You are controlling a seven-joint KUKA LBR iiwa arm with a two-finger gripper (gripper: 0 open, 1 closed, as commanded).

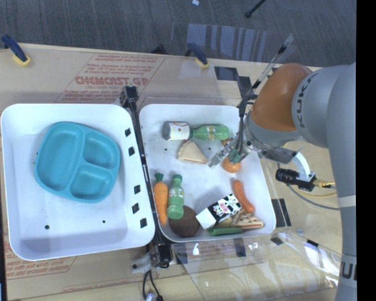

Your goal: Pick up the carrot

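Note:
The carrot (160, 196), orange with a green top, lies lengthwise against the left wall of the right bin (151, 121), next to a small green bottle (175, 197). My gripper (227, 157) hangs over the right middle of that bin, well right of the carrot and slightly farther back. Directly under its tip sits a small round orange item (232, 165). The wrist hides the grip itself. Nothing of the carrot is near the gripper.
The right bin also holds a lying green bottle (210, 132), a sandwich wedge (191, 151), a brown ball (187, 222), a cow-patterned carton (220, 211), a sausage (242, 196) and a pizza slice (248, 222). In the left bin rests a blue divided plate (78, 160).

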